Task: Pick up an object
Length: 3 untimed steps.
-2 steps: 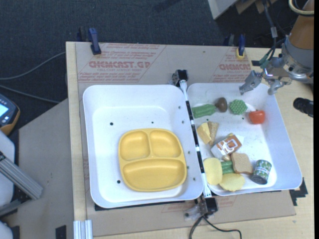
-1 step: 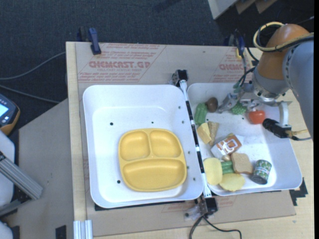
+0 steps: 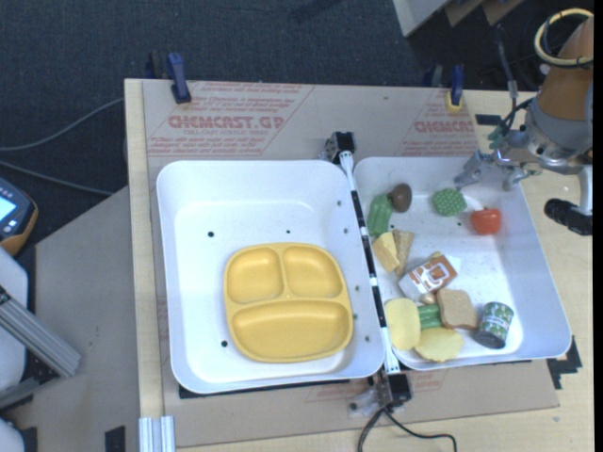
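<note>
We judge the red tomato (image 3: pixel 485 220) the likeliest pick: it looks like a small hollow plastic toy, so light and stiff, but round and glossy enough to squirt out of a loose pinch, and we would close across its widest middle from straight above. It is a bright red-orange ball with a smooth skin, lying in the right bin (image 3: pixel 542 281) near the far wall, just beside a bumpy green piece (image 3: pixel 449 201) and well apart from the clutter of bread, cheese and a can (image 3: pixel 495 323) at the near end. The gripper (image 3: pixel 504 166) hangs over the bin's far right corner, above and a little behind the tomato; we cannot tell how its jaws stand, and we see nothing held. The left bin (image 3: pixel 188 196) carries a yellow divided plate (image 3: pixel 285 301)
</note>
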{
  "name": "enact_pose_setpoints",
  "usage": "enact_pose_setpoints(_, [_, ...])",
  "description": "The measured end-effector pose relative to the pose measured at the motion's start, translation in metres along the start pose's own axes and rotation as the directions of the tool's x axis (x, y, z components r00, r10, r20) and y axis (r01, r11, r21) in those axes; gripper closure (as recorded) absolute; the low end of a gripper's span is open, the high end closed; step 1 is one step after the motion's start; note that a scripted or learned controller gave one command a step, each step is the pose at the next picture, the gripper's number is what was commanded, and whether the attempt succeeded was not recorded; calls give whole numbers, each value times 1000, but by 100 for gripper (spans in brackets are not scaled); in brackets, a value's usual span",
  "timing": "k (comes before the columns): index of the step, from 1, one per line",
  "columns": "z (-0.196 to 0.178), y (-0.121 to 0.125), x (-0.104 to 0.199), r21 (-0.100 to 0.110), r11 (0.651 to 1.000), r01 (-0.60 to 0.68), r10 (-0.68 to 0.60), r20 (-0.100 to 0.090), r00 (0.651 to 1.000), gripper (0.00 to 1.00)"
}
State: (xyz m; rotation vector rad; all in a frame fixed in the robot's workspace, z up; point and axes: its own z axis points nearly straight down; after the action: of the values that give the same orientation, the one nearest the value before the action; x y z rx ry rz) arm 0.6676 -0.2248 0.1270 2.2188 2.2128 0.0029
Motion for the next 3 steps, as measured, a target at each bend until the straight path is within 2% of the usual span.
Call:
enact_pose_setpoints(1, [44, -2, 96, 11, 1000, 11, -11, -9, 1000, 0])
enact_pose_setpoints(2, [40, -20, 120, 10, 1000, 4, -4, 0, 1000, 0])
enact_pose_setpoints(3, [41, -97, 84, 14, 1000, -2, 2, -6, 1000, 0])
